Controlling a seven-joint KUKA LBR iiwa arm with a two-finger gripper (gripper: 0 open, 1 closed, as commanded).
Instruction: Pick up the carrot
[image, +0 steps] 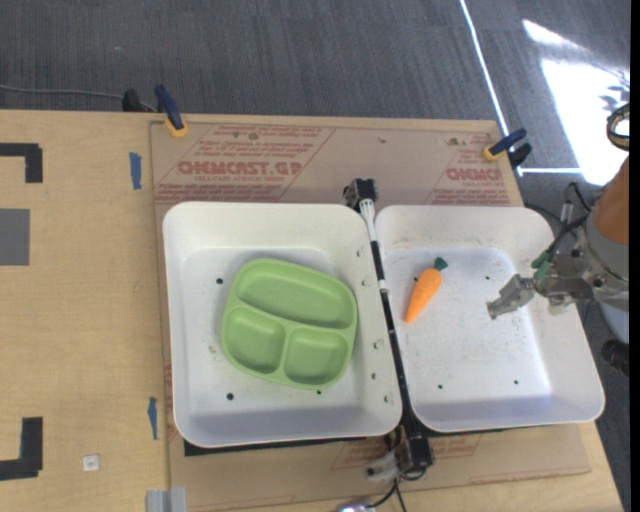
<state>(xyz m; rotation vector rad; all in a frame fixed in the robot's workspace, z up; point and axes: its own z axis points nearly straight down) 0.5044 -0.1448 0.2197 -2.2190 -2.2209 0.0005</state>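
The bench (70, 330) carries a brown cardboard sheet (300, 160) held down by clamps, and on it sit two shallow white bins side by side. The left bin (190, 240) holds a green divided plate (288, 322) with three compartments, all of them bare as far as the view shows. The right bin (570, 385) holds the carrot (423, 292), an orange toy with a small green top, lying tilted near the bin's left wall, its leafy end pointing up and to the right. Dark specks dot the floor around it.

The arm (610, 225) comes in over the right bin's right edge. Its gripper (505, 300) hangs above the bin floor, well apart from the carrot and to its right, with bare white floor between them. At this size the fingers blur into one grey shape, so whether they stand apart or together I cannot tell; nothing sits between them.

By my reading the task is at the approach step: the carrot is untouched and nothing has been lifted. The next move probably calls for travelling left across the bin until the tool is over the carrot's middle, turning so the fingers close across its narrow width rather than along its length, then descending. The nearby bin wall leaves little room on that side.
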